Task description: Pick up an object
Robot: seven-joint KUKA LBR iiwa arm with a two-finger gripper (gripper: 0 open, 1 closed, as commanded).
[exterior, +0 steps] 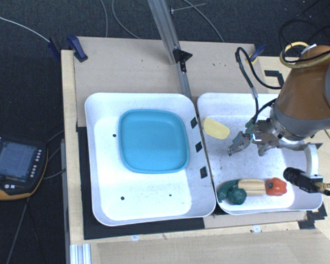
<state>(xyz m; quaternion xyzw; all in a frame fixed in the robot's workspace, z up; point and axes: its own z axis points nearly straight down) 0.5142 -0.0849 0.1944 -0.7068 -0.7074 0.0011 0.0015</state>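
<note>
1. Tool point(248, 146) hangs over the right bin point(231, 104), fingers spread apart, nothing between them.
2. Yellow piece point(216, 128) lies just left of the tool, near the bin's left wall, clear of the fingers.
3. Along the right bin's near edge: green object point(231, 194), tan roll point(252, 187), red object point(275, 186), in a row, touching.
4. Left bin point(99, 147) holds a blue square plate point(153, 141).
5. Both bins sit side by side on the tabletop point(126, 59).

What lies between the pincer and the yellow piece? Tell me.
Bare white floor of the right bin, seen in the camera view; the pincer hovers right of the yellow piece.
</note>
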